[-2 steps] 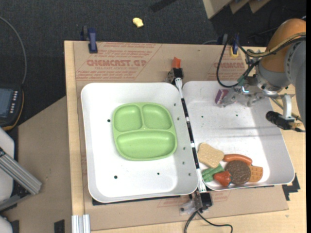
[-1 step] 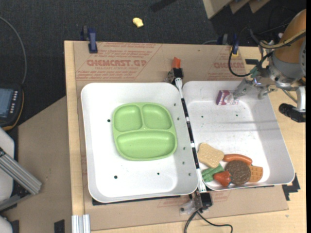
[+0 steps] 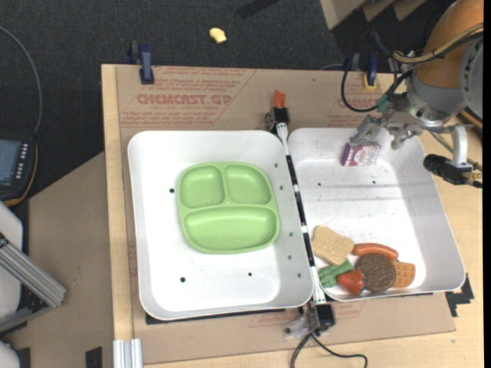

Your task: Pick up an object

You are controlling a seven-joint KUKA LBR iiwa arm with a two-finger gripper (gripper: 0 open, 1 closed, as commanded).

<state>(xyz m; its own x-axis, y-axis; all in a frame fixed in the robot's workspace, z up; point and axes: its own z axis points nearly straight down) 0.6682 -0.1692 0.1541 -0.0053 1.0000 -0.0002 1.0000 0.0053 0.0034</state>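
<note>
Two white bins (image 3: pixel 230 294): smooth moulded plastic, faint sheen. Green divided plate (image 3: pixel 227 207): matt plastic, smooth. Bench board (image 3: pixel 188 98): brown cardboard-like sheet, matt, printed in red. Toy foods, plastic-looking: tan cracker (image 3: pixel 331 244), dull and slightly grainy; brown patty (image 3: pixel 377 271), rough-textured; waffle (image 3: pixel 404 274), ridged; sausage (image 3: pixel 374 250), glossy. Purple-and-white packet (image 3: pixel 360 154): shiny wrapper. Arm's orange band (image 3: pixel 453 41): smooth, glossy. Gripper (image 3: pixel 381 129): grey metal, dull. Floor (image 3: pixel 69 21): dark carpet, rough.

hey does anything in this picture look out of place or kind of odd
One thing: a small yellow piece lies on the dark floor beyond the bench, away from both bins. The toy food is all crowded into the right bin's near corner, while the green plate in the left bin holds nothing.
</note>
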